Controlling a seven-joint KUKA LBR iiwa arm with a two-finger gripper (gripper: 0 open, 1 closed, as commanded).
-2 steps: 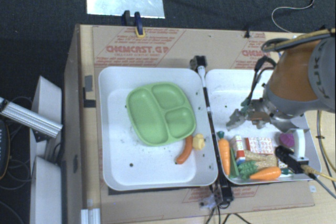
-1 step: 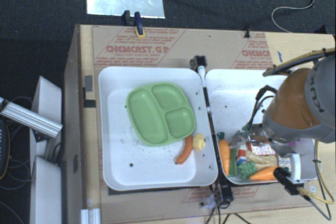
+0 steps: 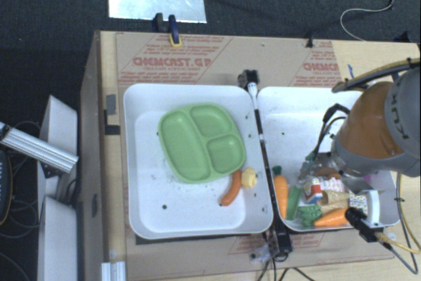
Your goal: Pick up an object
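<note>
My gripper (image 3: pixel 314 172) hangs low over the front left part of the right bin (image 3: pixel 296 108), just above a pile of toy food. The pile holds an orange carrot (image 3: pixel 281 193), a green pod (image 3: pixel 294 197), a leafy green piece (image 3: pixel 308 213), a second carrot (image 3: pixel 332 218) and a red, white and blue packet (image 3: pixel 325 189). The packet lies right under the gripper. I see nothing lifted off the bin floor.
The left bin (image 3: pixel 141 141) holds a green divided plate (image 3: pixel 200 141), a brown sausage (image 3: pixel 231 192) and a small yellow piece (image 3: pixel 248 178) near its front right corner. The divider between the bins (image 3: pixel 260 141) runs just left of the pile.
</note>
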